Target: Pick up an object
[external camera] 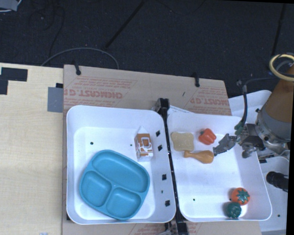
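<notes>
Lower your hand, which seems released, straight over the chicken drumstick beside it, clear of the red pepper.

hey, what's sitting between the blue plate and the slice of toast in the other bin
In the camera view, a small orange-and-white carton stands between the blue plate and the toast, along with the bins' black-clipped adjoining walls.

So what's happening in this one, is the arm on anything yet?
The grey arm reaches in over the right white bin, its gripper low beside the tan drumstick-shaped toy and the small red-orange toy. Nothing shows between its fingers. A beige bread-slice toy lies nearby; an orange tomato-like toy and a teal round toy sit in that bin's near corner. The left white bin holds a blue divided plate and a small orange-and-white carton.
</notes>
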